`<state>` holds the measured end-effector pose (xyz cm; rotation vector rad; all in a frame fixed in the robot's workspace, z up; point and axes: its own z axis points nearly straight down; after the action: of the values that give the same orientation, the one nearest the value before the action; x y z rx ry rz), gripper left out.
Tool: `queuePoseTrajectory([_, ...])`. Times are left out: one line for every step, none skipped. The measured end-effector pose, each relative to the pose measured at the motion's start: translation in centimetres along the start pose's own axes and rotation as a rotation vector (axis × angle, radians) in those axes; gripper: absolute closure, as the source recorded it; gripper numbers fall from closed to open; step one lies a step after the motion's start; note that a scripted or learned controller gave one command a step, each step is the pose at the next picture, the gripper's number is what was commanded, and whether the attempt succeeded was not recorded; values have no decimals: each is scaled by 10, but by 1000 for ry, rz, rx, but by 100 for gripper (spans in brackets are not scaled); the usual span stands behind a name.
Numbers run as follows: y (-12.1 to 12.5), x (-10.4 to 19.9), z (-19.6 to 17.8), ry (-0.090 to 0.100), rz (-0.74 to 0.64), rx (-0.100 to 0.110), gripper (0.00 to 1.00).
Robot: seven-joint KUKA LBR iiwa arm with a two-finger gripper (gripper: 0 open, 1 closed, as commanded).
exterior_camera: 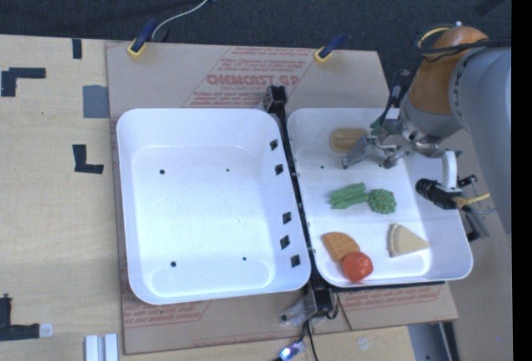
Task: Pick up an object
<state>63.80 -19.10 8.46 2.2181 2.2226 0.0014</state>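
The right bin (pixel 445 264) holds several toy foods. A tan bread roll (pixel 346 138) lies near its far edge. Green bean pods (pixel 346 195) and a broccoli floret (pixel 381 201) sit in the middle. An orange piece (pixel 337 244), a red tomato (pixel 357 266) and a tan wedge (pixel 406 240) lie along the near side. My gripper (pixel 363 155) hangs low over the bin's far part, just right of and touching or nearly touching the bread roll. The grey arm with its orange band (pixel 436 85) reaches in from the right.
The left bin (pixel 199 201) stands beside the right one, with black clips (pixel 287 218) along the seam between them. Both rest on a cardboard sheet (pixel 241 76) held by blue clamps (pixel 140 43). A black cable connector (pixel 434 190) juts over the right bin's rim.
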Motion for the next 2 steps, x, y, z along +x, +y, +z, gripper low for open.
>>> queuePoseTrajectory([-1, 1, -1, 0, 0, -1, 0])
queuePoseTrajectory([32, 50, 0, 0, -4, 0, 0])
